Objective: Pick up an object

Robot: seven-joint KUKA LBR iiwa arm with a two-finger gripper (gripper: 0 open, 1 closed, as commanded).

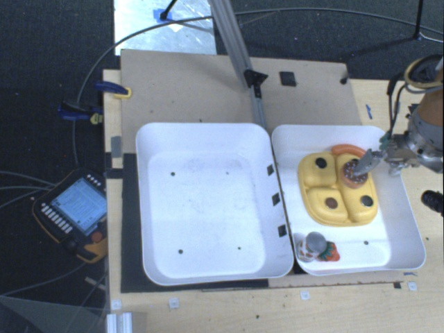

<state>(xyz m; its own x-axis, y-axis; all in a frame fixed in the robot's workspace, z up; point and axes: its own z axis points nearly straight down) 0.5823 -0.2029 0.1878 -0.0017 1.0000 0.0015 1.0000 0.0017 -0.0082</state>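
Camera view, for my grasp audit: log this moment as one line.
gripper: over yellow toy | right bin: yellow toy, small figure | grasp: unconfirmed

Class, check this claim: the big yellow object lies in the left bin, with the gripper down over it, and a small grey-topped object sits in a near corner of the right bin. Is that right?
One error: the camera view shows the yellow object in the right bin, not the left. The gripper is over it, and the small grey-topped object sits in that bin's near corner.

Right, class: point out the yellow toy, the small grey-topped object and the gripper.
yellow toy [325, 200]: camera view, on its lower left lobe.
small grey-topped object [316, 241]: camera view, on its grey top.
gripper [356, 173]: camera view, at its tip over the toy.
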